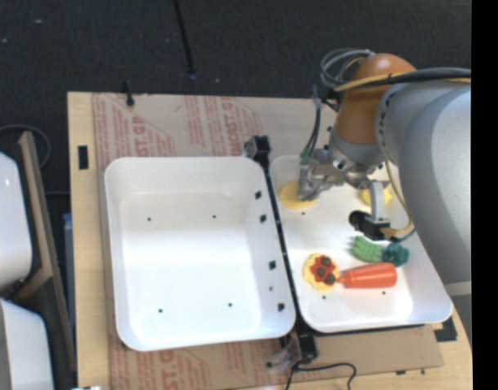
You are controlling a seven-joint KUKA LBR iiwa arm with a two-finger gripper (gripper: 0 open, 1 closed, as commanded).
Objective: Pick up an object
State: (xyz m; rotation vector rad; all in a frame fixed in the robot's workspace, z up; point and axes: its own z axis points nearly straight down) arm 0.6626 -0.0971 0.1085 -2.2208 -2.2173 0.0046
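Note:
My gripper (307,187) reaches down into the far left part of the right bin (427,309), right over a pale yellow flat piece (294,199) that shows beneath it. Whether that piece is between the fingers is hidden by the wrist. Nearer the front of the same bin lie an orange carrot (369,276) with a green leafy top (380,251), and a small yellow round toy with red and dark spots (319,270). Another yellow piece (377,193) shows behind the wrist to the right.
The left bin (119,218) stands beside the right one, with a black divider strip (271,226) running between them. Both rest on a cardboard-covered bench (175,124). The grey arm (431,161) covers the right bin's far right side.

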